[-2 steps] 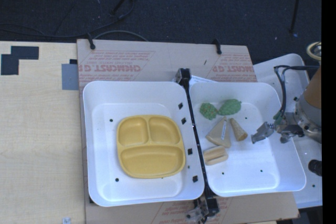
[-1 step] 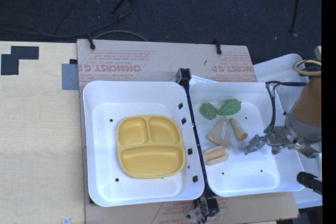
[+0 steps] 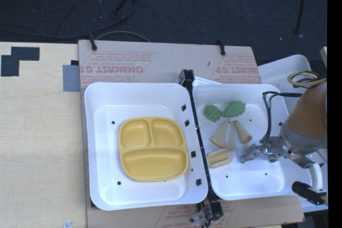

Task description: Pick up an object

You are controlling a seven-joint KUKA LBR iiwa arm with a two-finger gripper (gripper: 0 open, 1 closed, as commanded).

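Lying just left of the tool (image 3: 247, 155) — tan block (image 3: 219, 158), apart.

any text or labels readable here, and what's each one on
"CHEMCRZT G.P", roughly, red print seen upside down on the cardboard behind the left bin; the letters are blurred, so the spelling is unsure.
The same red print, upside down, on the cardboard behind the right bin.
Faint red print on the cardboard at the front edge: too blurred to read.

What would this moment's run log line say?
arm: over right bin | gripper: beside tan block, holding nothing seen | left bin: yellow tray
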